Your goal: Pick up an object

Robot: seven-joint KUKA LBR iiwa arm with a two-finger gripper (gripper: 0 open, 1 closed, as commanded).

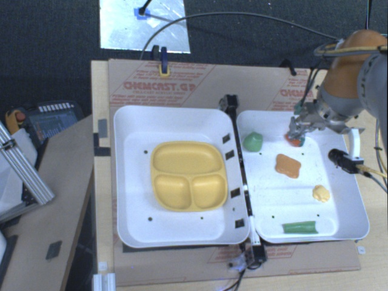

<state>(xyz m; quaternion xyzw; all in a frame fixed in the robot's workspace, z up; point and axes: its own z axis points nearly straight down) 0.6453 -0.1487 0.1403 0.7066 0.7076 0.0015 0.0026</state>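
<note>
Arm (pixel 351 71) reaches in from right, wrist bent down over right bin's (pixel 345 220) far end; gripper (pixel 296 137) sits right on a small red object (pixel 294 141), grasp state cannot tell; left bin (pixel 130 162) holds yellow divided tray (pixel 187 174); right bin holds orange piece (pixel 288 165), green bar (pixel 299 227), green lump (pixel 253 141), yellow lump (pixel 321 193).

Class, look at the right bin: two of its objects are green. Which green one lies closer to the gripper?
The rounded green piece at the bin's upper left, level with the gripper. The flat green strip lies along the near edge, much farther away.
</note>
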